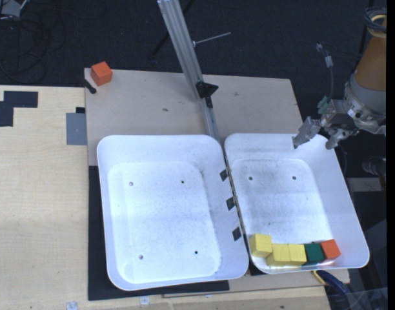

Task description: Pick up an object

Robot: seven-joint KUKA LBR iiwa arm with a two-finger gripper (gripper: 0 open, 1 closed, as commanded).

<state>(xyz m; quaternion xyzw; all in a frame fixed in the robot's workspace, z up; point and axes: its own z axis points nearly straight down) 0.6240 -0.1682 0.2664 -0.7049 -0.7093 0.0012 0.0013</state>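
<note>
your gripper point(319, 134) hangs at the right bin's point(343, 179) 1 o'clock corner, fingers spread apart with nothing between them. the blocks point(294, 252) you want sit lined up along that bin's 5 o'clock edge.

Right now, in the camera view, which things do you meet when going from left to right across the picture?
Orange cube → left bin → right bin → yellow blocks → green block → red block → tool, above the right bin's far right corner.
</note>
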